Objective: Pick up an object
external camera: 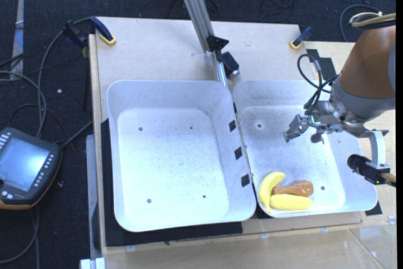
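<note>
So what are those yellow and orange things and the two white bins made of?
The banana, yellow piece and orange piece look like smooth plastic toy food, judging by their flat, uniform colour. The bins seem thin matte white plastic, speckled, with rounded moulded corners.

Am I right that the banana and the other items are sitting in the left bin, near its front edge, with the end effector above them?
Not quite. The camera view shows the banana and the items beside it in the right bin, not the left bin. The rest holds: they lie near its front edge, with the end effector above them.
</note>
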Controlling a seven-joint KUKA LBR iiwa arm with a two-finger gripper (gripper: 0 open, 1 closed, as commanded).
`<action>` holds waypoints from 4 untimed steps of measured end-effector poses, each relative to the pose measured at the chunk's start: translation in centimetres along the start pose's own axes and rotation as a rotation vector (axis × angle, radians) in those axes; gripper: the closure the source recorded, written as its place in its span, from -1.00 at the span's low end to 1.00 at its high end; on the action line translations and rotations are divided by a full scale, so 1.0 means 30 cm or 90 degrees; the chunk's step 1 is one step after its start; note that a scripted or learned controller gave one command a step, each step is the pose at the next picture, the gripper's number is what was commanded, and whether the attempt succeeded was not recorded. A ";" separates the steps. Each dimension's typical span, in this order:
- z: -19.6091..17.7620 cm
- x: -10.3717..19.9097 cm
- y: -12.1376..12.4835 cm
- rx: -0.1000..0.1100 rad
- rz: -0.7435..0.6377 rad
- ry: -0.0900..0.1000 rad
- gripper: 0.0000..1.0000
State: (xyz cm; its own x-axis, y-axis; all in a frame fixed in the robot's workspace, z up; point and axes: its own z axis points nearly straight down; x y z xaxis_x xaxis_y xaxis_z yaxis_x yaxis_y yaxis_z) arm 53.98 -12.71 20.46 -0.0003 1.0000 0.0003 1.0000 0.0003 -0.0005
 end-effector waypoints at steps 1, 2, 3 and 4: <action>0.000 0.000 0.000 0.000 0.000 0.000 -1.00; 0.141 0.000 -0.008 0.002 0.000 0.000 -1.00; 0.283 0.010 -0.018 0.002 0.000 0.000 -1.00; 0.368 0.011 -0.020 0.001 0.000 0.000 -1.00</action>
State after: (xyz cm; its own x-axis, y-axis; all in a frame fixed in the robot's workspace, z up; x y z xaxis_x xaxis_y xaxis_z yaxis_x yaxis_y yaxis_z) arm 53.39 -12.38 9.42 -0.0003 1.0000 0.0003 1.0000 0.0003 -0.0021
